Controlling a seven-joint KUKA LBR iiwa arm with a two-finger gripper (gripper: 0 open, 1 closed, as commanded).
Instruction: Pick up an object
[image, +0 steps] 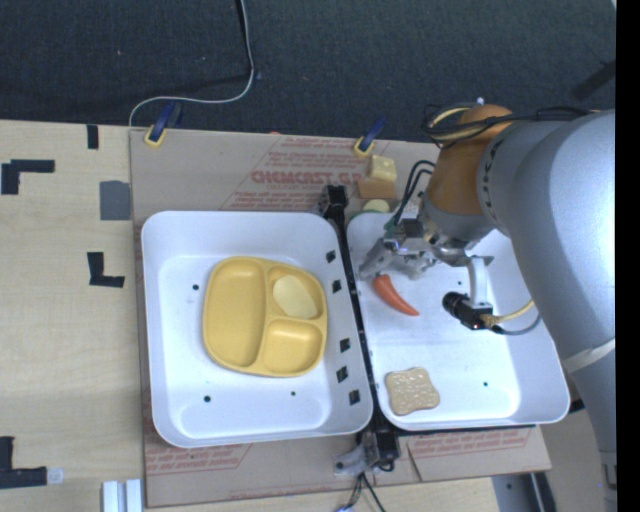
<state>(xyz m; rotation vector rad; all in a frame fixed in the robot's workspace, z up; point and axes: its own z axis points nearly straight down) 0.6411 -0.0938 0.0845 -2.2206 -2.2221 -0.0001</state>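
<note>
An orange carrot-shaped piece (396, 295) lies slantwise in the right bin (520, 395), near its left wall. My gripper (392, 267) hangs just above the piece's upper end, open, with nothing between its fingers. A tan cracker-like square (412, 390) rests flat at the front of the same bin. In the left bin (170, 400) sits a yellow divided plate (264, 315).
The grey arm with its orange band (462, 180) covers the right bin's back right part. A black cable plug (462, 308) dangles beside the carrot piece. A yellow block (379, 176) and a pale round thing (375, 207) sit behind the bins. Black clips line the divider (345, 300).
</note>
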